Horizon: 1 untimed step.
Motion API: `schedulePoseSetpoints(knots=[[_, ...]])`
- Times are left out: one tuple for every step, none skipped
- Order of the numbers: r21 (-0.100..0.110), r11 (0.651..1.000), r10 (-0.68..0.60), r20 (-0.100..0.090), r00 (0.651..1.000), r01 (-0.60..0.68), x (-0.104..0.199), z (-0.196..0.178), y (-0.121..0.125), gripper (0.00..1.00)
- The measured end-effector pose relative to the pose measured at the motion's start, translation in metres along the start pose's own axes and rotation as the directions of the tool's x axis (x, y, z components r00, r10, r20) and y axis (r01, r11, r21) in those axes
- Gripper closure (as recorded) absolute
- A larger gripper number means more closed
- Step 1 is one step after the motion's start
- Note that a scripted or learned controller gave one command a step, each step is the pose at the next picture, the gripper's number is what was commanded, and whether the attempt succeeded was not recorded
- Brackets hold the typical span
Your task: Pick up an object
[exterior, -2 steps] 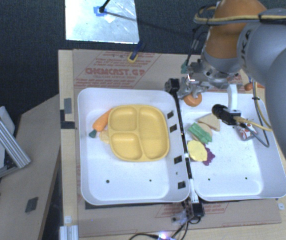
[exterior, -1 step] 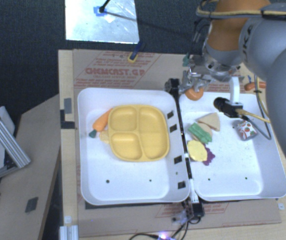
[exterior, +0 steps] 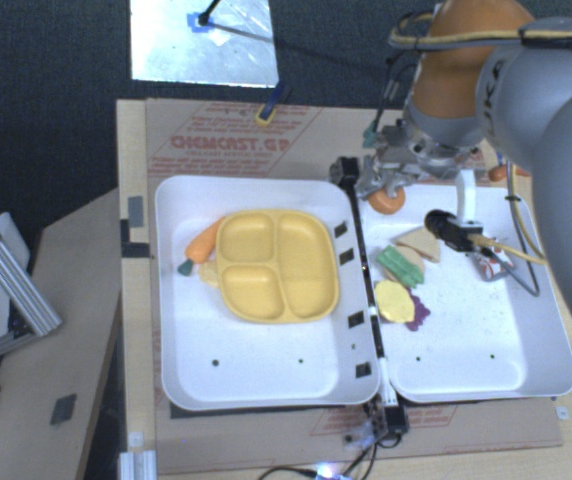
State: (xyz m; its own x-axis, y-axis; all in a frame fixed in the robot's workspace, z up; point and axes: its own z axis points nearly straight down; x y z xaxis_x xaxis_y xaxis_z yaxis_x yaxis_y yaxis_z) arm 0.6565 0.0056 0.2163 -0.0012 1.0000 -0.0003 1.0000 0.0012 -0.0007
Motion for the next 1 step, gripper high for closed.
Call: schedulePoseSetpoints(knots=[[-0.004,1.000,0.000,-0.001,1.000,0.000,-0.0046,-0.0147,0.0066,1.00]])
